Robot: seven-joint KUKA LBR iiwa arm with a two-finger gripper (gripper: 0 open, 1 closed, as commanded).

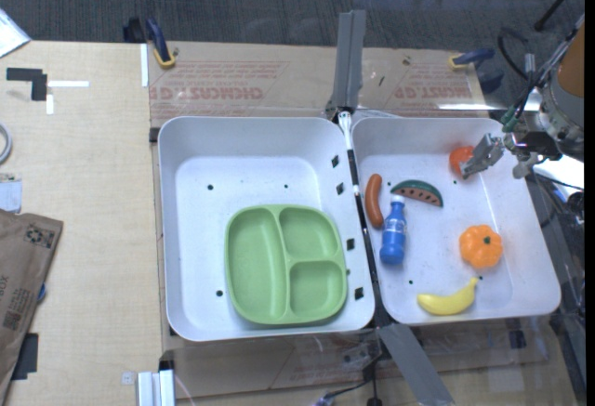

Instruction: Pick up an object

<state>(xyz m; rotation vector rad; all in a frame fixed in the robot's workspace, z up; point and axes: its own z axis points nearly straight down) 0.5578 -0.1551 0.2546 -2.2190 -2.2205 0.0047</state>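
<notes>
Camera view: we log the gripper (483, 156) at the right bin's (521, 307) far right, fingers spread narrowly, holding nothing. A red object (460, 158) lies touching its left, partly hidden behind it.

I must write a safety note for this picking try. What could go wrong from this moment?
1. The tool is at the red object, close to the right bin's far wall; it may push the object against the wall instead of gripping it.
2. The red object looks round, like the orange pumpkin, so it could roll away.
</notes>
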